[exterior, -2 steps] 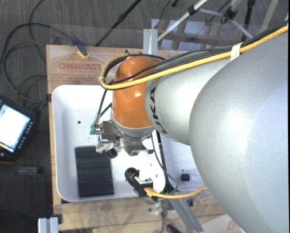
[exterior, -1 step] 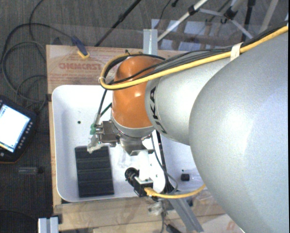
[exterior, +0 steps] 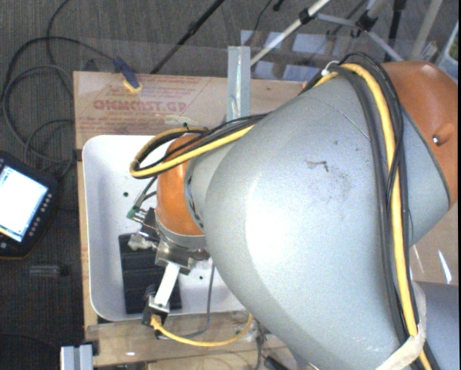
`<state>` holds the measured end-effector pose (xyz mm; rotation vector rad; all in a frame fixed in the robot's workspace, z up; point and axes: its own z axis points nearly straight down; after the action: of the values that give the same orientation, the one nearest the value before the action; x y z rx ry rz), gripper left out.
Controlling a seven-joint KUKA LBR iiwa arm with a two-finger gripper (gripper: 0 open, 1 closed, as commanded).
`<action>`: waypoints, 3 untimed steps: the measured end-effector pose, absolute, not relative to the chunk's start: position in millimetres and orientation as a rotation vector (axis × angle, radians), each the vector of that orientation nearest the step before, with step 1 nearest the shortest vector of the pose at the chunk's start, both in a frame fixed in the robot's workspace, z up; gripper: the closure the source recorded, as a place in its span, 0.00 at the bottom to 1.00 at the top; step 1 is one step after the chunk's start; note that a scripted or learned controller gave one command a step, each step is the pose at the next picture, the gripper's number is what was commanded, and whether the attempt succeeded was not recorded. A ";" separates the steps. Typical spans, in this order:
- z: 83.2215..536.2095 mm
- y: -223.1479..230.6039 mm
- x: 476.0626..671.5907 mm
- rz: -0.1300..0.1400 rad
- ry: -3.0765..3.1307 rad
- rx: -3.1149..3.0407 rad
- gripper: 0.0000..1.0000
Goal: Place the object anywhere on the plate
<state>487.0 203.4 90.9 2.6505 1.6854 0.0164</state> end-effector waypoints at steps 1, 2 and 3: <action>198.6 157.9 483.3 -0.008 1.794 2.578 0.00; 96.5 228.5 496.9 0.014 1.722 2.623 0.00; 254.3 212.4 528.2 -0.007 1.994 2.424 0.00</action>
<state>528.2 212.4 254.3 2.4243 1.9944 -0.0069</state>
